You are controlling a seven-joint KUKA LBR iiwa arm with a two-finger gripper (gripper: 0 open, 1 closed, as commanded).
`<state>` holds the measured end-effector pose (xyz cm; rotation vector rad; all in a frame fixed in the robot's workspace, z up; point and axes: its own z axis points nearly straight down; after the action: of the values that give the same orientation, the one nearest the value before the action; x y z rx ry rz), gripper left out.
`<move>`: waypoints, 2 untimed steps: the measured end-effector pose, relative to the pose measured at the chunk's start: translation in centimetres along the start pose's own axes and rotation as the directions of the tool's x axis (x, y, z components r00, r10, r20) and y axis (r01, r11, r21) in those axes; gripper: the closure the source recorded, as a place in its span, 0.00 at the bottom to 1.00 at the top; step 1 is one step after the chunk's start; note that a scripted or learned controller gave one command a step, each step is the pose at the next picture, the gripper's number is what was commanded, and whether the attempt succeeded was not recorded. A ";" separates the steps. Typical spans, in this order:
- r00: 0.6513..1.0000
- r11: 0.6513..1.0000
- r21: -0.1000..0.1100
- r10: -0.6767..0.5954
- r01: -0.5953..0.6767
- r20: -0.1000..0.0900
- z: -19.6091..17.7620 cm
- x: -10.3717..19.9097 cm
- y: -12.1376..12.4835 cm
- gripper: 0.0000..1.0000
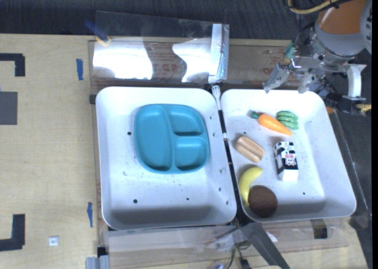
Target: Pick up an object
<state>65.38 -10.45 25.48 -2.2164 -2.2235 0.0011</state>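
Two spread, empty end effector fingers

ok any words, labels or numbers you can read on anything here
None can be read.
The small black and white box in the right bin has dark print on its faces, too small and blurred to read.
The reddish-brown strip under the clear sheet behind the left bin may carry faint marks, washed out by glare.

The divided tray lies in the left bin; the toy foods lie in the right bin.
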 end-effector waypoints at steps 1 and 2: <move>1.000 1.000 -0.006 0.025 -0.025 0.002 15.5 -1.2 -1.4 0.00; 1.000 1.000 -0.007 0.030 -0.030 0.001 14.6 -1.3 -1.4 1.00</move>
<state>64.00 -11.77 10.83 -2.2535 -2.1946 -0.0053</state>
